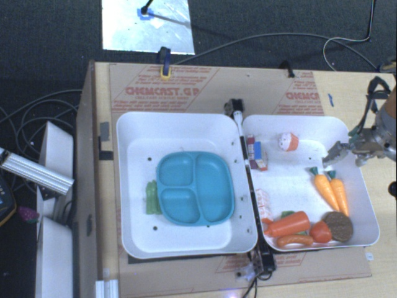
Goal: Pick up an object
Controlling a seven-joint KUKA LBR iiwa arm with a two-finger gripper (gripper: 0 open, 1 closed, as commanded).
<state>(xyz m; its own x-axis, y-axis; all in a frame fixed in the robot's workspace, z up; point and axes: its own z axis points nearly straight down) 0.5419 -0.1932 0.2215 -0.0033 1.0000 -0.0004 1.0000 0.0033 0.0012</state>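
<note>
The grey arm reaches in over the right edge of the bench, its wrist hanging above the right rim of the right shallow white bin (347, 126), with the gripper (340, 151) stretched leftward and slightly down over that bin's upper right part. Whether the fingers are spread or pressed together cannot be told; nothing shows between them. Just below the gripper lie two orange toy carrots with green tops (329, 190), side by side and slanting toward the bin's lower right corner. In that corner sit a brown round patty (339, 225), a red toy tomato (321, 231), a large orange carrot-like piece (289, 223) and an orange sausage (296, 241). Near the bin's upper edge rests a small orange and white toy (287, 142), and a small red and white box (257, 154) lies along its left wall. The left white bin (133, 166) holds a blue divided plastic plate (195, 187) with a green toy vegetable (151, 198) touching its left side.
</note>
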